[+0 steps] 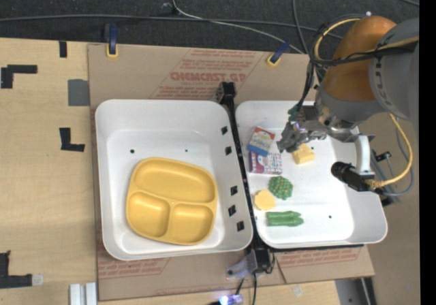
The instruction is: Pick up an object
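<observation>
Hovering beside cheese (304,155), gripper (291,137) in approach step; finger state impossible to tell; next calling for descent onto cheese.

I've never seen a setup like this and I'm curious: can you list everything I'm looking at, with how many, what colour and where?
White bins: two, side by side on the bench.
Divided plate: one, yellow, three compartments, in the left bin.
Small packet: one, red, white and blue, lying near the left wall of the right bin.
Cheese-like wedge: one, yellow, in the right bin beside the gripper.
Broccoli-like toy: one, green, middle of the right bin.
Round yellow piece: one, just left of and below the broccoli-like toy.
Green pod-shaped toy: one, near the front of the right bin.
Cardboard sheet: one, brown, under the bins.
Arm: one, grey with orange band, from the right.
Gripper: one, dark, over the right bin.
</observation>
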Robot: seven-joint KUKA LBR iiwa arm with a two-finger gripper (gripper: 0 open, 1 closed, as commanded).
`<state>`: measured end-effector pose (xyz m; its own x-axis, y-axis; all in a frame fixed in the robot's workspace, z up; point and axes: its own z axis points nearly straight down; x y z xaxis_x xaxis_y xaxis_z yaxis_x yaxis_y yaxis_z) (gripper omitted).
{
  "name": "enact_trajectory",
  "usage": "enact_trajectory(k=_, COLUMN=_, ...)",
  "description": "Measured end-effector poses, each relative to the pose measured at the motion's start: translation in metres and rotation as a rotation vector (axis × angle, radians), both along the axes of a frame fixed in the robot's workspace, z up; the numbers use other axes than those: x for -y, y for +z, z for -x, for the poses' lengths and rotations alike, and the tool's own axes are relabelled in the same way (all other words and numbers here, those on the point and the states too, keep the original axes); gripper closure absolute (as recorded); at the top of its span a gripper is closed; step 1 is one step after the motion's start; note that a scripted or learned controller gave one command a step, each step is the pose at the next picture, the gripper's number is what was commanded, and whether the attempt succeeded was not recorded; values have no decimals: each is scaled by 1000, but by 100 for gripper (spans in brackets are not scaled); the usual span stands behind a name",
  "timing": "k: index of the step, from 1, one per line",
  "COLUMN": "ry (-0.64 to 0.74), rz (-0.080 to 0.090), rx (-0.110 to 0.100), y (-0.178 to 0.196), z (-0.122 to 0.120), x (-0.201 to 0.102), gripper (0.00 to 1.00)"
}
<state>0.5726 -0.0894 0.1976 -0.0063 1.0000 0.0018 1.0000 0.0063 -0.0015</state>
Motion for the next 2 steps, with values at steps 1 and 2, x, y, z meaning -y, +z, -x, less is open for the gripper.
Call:
enact_trajectory(k=1, ry=0, rz=0, rx=2, y=15, z=-11, x=-50, gripper=100)
enact_trajectory(k=2, ry=1, rz=0, rx=1, y=26, z=-19, x=-105, gripper=100)
